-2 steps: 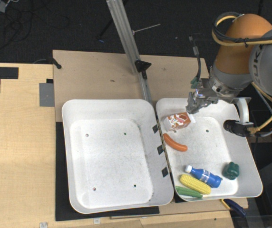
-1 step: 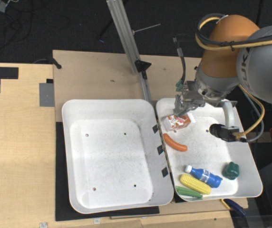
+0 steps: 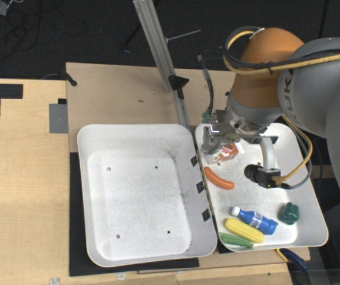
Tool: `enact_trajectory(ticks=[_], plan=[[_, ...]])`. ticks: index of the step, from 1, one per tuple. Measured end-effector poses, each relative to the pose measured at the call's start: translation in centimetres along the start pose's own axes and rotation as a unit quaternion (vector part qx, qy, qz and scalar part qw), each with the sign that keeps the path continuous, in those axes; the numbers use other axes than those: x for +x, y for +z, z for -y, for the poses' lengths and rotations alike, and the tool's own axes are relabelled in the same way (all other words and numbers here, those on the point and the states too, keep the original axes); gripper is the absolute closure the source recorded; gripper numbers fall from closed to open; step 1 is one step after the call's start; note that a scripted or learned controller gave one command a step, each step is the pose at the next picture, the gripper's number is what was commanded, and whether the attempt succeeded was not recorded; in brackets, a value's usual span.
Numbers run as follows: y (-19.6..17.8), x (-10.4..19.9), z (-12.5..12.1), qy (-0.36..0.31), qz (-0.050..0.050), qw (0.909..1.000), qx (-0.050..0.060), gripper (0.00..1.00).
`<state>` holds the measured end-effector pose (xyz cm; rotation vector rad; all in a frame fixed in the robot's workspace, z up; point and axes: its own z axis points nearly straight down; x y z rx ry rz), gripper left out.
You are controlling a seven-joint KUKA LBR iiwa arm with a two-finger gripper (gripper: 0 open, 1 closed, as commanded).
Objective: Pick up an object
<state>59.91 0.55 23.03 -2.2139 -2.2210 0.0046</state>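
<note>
My gripper (image 3: 215, 136) hangs low over the far left corner of the right bin (image 3: 304, 159), under the orange-banded wrist. Just below it lies a small red and white object (image 3: 227, 154), touching or nearly touching the gripper's tip; the contact is hard to make out. An orange sausage-shaped piece (image 3: 219, 180) lies nearer the front, along the bin's left wall. At the bin's front sit a blue bottle with a white cap (image 3: 255, 219), a yellow corn cob (image 3: 244, 230), a green pod (image 3: 236, 241) and a dark green lump (image 3: 289, 213).
The left bin (image 3: 135, 195) stands beside the right one, the two meeting along a shared edge with black clips (image 3: 200, 186). A slanted metal rail (image 3: 158, 46) rises behind the bins. A black fitting with cables (image 3: 260, 174) hangs off the arm over the right bin's middle.
</note>
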Motion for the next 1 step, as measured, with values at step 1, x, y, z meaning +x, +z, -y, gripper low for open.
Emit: enact_trajectory(ticks=[1], plan=[[-0.36, 4.99, 0.85, -0.001, 0.000, 1.0000, 0.000, 1.00]])
